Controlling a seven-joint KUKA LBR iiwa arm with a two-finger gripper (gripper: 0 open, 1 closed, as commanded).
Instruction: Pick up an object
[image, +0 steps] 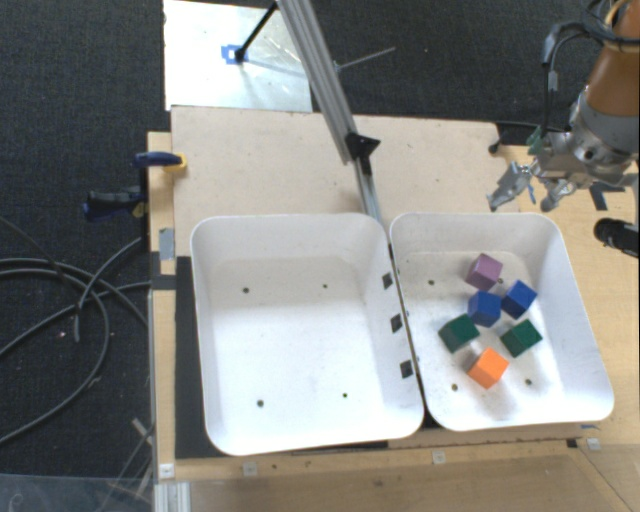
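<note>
The right bin (565, 262) holds several small cubes: a purple one (485, 269), two blue ones (484, 307) (519, 297), two dark green ones (459, 331) (521, 337) and an orange one (488, 368). My gripper (530, 191) hangs above the far rim of the right bin, well clear of the cubes, with its two fingers spread open and nothing between them. The nearest cube, the purple one, lies below and to the left of it.
The left bin (215, 300) sits beside the right one. A slanted metal pole (325, 70) crosses the back of the bench. A blue clamp (125, 200) and black cables (60, 300) lie off the bench's left edge.
</note>
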